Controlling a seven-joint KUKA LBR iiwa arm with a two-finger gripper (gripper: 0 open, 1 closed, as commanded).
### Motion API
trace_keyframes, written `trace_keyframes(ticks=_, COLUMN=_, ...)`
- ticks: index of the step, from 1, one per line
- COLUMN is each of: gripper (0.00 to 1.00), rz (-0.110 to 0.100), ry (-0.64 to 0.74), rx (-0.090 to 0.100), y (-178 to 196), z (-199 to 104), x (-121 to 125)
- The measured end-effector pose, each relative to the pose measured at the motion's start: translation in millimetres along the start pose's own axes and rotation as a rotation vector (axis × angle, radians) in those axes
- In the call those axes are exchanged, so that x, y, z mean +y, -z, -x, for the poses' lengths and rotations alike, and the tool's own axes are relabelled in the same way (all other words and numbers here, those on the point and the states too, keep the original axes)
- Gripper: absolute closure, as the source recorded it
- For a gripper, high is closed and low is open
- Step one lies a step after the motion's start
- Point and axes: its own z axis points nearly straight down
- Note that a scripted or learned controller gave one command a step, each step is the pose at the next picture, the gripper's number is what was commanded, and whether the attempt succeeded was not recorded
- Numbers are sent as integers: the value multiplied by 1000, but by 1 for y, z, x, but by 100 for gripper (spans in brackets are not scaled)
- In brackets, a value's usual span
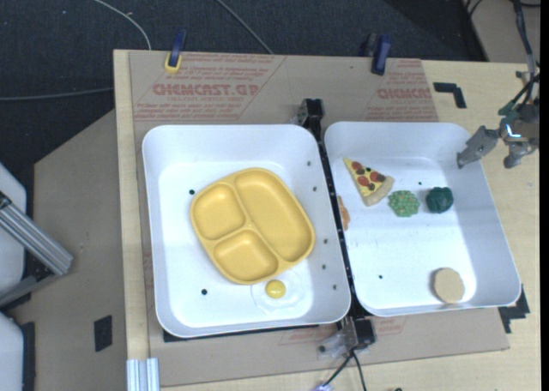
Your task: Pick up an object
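At the far right rim of the right bin (pixel 418 254), note the gripper (pixel 490 158) poised above the wall with jaws spread wide and nothing held between them. For a target, favour the dark green piece (pixel 440 199), nearest the gripper and just left and nearward of it; beware the light green piece (pixel 403 203) just beside it on the left, close enough to be knocked. Bring the wrist left and nearward first, well above the floor, then centre over the dark green piece before descending. Turn the fingers so as to close along the near-far line, away from the neighbour. Go down straight, stop short of scraping the floor, close gently, lift vertically. As fallbacks, consider the pizza slice (pixel 369 179) farther left, flat and probably harder to pinch, or the tan round piece (pixel 448 285) alone at the near side. Leave alone the yellow divided plate (pixel 250 224) and fried egg (pixel 275 289) in the left bin (pixel 159 158).
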Motion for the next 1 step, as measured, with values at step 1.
trace_keyframes(ticks=1, gripper=0, rz=14, ry=4, rx=-4, y=8, z=-1, x=2)
